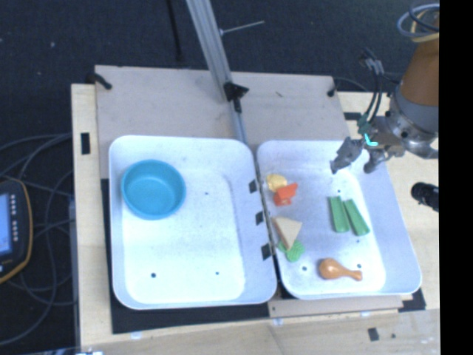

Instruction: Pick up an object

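My gripper [358, 159] hangs over the upper right part of the right bin [392, 220], open, with nothing between its two grey fingers. Below it lie two green sticks [347, 215] side by side. Near the bin's left wall sit a yellow piece [276, 180] and an orange-red piece [285, 193]. A tan wedge [287, 231] lies lower, with a small green piece [295, 253] just under it. An orange gourd-shaped toy [338, 270] rests near the front edge.
The left bin [185, 272] holds a blue bowl [153, 188] in its upper left corner. A slanted metal pole [211, 39] rises behind the bins. Cables and a pendant [11, 224] lie off the bench at left.
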{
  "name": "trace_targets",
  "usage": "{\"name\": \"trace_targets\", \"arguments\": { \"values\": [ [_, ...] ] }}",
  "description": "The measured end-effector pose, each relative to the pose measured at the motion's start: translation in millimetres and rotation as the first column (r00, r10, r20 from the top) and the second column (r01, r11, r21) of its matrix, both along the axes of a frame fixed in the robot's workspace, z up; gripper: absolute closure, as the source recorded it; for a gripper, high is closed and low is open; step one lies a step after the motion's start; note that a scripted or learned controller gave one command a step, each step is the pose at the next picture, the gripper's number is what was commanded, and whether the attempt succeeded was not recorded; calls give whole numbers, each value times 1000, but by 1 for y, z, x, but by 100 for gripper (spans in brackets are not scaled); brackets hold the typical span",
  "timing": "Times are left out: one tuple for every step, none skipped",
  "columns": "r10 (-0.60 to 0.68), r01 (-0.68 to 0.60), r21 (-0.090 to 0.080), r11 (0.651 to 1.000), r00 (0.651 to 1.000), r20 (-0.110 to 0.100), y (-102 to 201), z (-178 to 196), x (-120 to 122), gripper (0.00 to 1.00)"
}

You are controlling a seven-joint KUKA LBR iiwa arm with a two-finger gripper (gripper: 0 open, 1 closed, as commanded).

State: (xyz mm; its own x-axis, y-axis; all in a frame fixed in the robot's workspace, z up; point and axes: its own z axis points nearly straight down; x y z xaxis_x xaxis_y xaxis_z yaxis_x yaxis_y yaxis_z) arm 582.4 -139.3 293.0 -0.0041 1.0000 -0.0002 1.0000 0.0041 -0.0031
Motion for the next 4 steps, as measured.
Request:
{"name": "trace_targets", "arguments": {
  "values": [
    [0,0,0,1000,1000,1,0,0,0,0],
    [-2,2,-1,1000,1000,-6,-3,-63,7,0],
    [-2,2,-1,1000,1000,-7,-5,-128,0,0],
    [-3,3,-2,1000,1000,-5,-12,-175,-1,0]
  ]
}}
